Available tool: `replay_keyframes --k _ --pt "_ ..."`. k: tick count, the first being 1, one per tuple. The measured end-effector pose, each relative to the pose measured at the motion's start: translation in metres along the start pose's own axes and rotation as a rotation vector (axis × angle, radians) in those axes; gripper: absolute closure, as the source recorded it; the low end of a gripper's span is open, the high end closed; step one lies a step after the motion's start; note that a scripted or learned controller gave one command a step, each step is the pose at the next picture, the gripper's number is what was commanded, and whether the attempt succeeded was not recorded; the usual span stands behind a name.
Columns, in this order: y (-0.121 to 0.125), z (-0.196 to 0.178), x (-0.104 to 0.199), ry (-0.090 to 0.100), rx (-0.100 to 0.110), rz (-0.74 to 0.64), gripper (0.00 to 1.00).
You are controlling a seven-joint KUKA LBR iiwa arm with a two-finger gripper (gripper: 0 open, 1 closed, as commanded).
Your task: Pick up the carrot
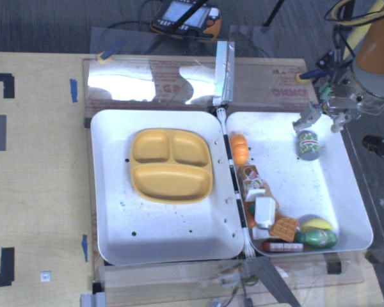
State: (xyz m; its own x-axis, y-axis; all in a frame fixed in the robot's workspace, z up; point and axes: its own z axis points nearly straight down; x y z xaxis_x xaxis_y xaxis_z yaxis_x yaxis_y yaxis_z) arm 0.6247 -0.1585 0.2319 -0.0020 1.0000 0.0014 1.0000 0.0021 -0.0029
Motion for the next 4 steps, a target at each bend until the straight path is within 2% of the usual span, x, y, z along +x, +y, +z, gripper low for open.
replay_keyframes --k 1,2,3,4 --pt "-0.041 0.116 0.003 0.001 0.002 0.357 0.00" --pt "-0.132 0.146 0.032 -0.001 -0.008 0.285 0.00" --pt "-0.142 0.146 0.048 0.002 -0.012 1.007 0.00" --pt "-0.143 0.136 0.047 0.000 -0.012 1.009 1.00"
